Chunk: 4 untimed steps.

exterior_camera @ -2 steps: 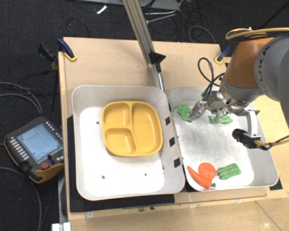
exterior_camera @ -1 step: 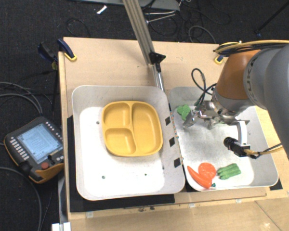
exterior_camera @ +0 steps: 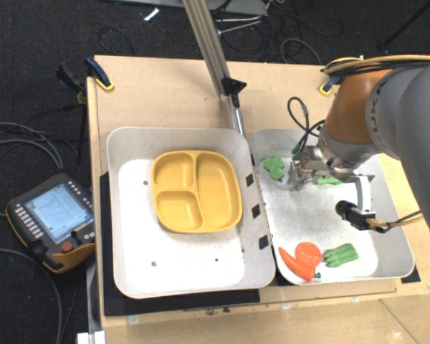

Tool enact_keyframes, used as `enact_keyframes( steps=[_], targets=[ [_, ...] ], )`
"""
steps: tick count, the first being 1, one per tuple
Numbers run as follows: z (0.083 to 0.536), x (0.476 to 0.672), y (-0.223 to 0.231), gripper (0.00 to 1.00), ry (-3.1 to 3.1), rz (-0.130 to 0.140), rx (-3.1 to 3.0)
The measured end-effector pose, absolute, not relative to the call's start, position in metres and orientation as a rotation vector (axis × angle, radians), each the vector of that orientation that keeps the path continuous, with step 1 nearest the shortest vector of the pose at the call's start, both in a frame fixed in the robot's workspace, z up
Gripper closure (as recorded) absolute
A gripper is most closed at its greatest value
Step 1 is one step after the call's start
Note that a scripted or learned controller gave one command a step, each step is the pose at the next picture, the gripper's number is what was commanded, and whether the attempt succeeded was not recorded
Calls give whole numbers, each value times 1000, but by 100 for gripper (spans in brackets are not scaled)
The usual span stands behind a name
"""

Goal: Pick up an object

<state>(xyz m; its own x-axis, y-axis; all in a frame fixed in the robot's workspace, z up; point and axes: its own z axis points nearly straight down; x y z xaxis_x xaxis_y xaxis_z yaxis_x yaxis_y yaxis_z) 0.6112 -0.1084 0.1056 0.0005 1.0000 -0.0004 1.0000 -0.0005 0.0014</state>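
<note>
Yellow plastic catches the eye first: a divided tray (exterior_camera: 198, 191) with three compartments lies flat in the left bin (exterior_camera: 129, 264), toward that bin's far half and nearer its right wall. The two white bins sit side by side on a pale wooden tabletop (exterior_camera: 158, 92), and the right bin (exterior_camera: 398, 260) carries the small things. Near its front edge lies an orange-red toy carrot (exterior_camera: 302, 259), its long axis running slantwise, the thin end pointing toward the front-left corner of the bin and the rounded thick end up and to the right. Just beside it, toward the right, a small green toy vegetable (exterior_camera: 341, 254) lies with its long axis roughly along the bin's front edge, tilted up a little at its right end; the two look close enough to touch, though I cannot be sure. Another green piece (exterior_camera: 274, 167) sits near the bin's far-left corner, close to the wall between the bins. The grey arm with its orange band (exterior_camera: 351, 106) reaches in from the right, and the tool (exterior_camera: 299, 178) hangs low over the far-left part of the right bin, just beside that green piece; whether it is open or closed I cannot tell. A further strip of green (exterior_camera: 330, 180) shows just right of the tool.
</note>
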Motion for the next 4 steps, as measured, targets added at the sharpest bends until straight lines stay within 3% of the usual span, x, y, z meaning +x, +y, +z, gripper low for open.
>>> enact_keyframes(
  steps=[4],
  targets=[
    [296, 610, -118, 100, 2220, 5, 2214]
  ],
)
